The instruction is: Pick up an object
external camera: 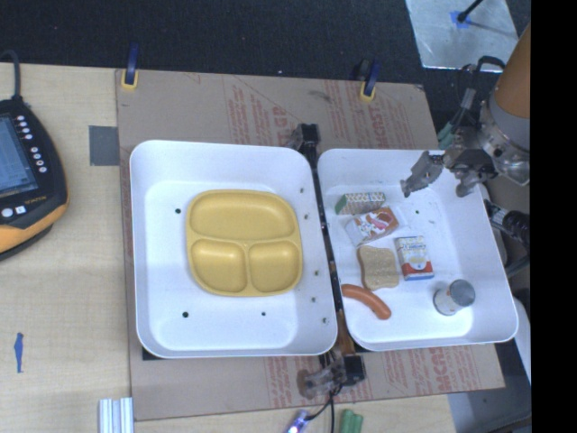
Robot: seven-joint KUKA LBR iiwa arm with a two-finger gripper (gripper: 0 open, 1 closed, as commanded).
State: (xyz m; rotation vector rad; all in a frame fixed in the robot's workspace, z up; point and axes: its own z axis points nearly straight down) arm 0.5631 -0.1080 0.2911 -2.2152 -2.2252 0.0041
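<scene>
- Hand (444,175) at right of frame, over the upper right part of the right shallow white bin (478,242); two dark fingers spread apart, nothing between them.
- Hand sits above and right of the objects, not touching any.
- Right bin contents, upper to lower: small striped rectangular packet (364,200), red-and-white wrapped pack (372,225) just under it, tan slice of toy bread (379,267), small red-and-white carton (415,258) just right of the bread, orange-red toy sausage (367,301) at lower left, grey cylindrical can (453,297) at lower right.
- Left shallow white bin (162,242) holds a yellow three-compartment plastic plate (243,242), centred.
- Bins side by side on brown cardboard sheet (270,106) on the wooden worktop (63,332).
- Black-and-orange teach pendant (27,183) at left edge of frame.
</scene>
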